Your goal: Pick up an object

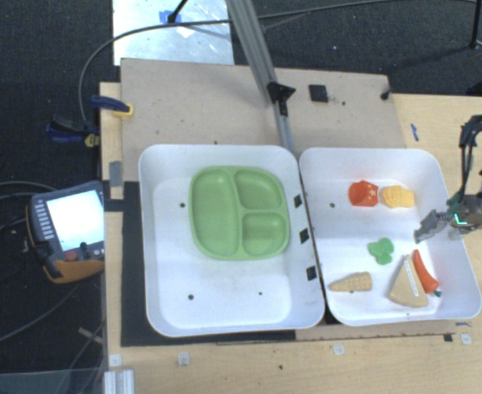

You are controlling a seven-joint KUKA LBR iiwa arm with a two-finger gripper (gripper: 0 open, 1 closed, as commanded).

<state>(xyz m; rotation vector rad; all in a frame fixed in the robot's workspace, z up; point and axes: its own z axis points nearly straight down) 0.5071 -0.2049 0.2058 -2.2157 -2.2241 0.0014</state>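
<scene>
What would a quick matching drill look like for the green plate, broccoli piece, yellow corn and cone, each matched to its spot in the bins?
Things:
1. green divided plate
2. green broccoli piece
3. yellow corn piece
4. waffle cone piece

Places:
A. right bin, far side, beside the red-orange piece
B. left bin
C. right bin, near-left part
D. right bin, middle

Pairs: 1-B, 2-D, 3-A, 4-C

A grey pole (255, 52) slants down over the table's (224, 97) far edge. A small black block (319, 93) lies near the far right corner. Blue and yellow clamps (109, 105) grip the left edge, and a handheld screen unit (68, 228) sits on the floor (27, 56) beyond it.
</scene>
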